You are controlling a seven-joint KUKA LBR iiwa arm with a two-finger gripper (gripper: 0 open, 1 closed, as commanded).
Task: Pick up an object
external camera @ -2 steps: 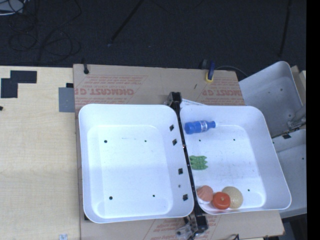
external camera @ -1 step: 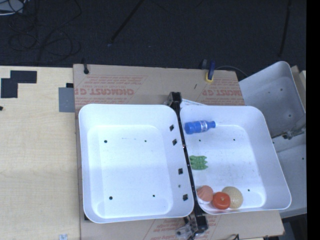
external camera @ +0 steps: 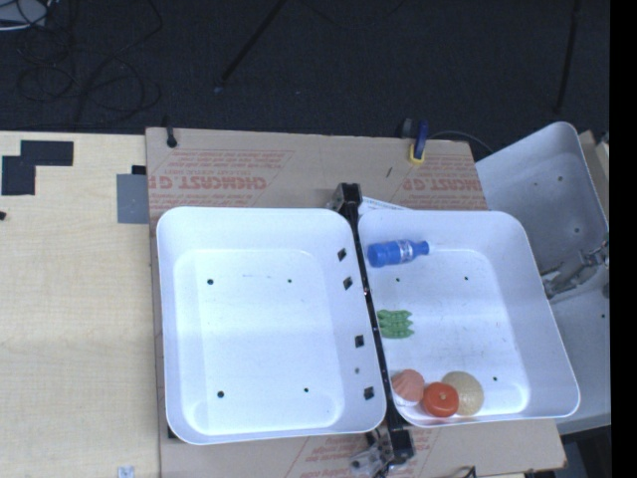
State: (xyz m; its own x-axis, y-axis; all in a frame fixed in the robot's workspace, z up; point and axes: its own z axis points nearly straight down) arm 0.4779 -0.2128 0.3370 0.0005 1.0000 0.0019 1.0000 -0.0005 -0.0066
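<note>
Two shallow white plastic bins sat side by side on cardboard sheet (external camera: 299,172). Left bin (external camera: 189,267) had smooth glossy floor. Right bin (external camera: 528,307) held five objects. One blue bottle (external camera: 397,253), cylindrical, lay on side at far left of right bin. One green ridged piece (external camera: 394,324) lay mid-left. Three round items were clustered at near edge, touching: one pinkish disc (external camera: 407,383), one red round piece (external camera: 440,399), one pale tan dome (external camera: 464,390).

The light wooden bench (external camera: 70,317) carries a brown cardboard sheet (external camera: 269,172). Two shallow white bins, left (external camera: 254,227) and right (external camera: 498,229), rest side by side on the sheet.
</note>
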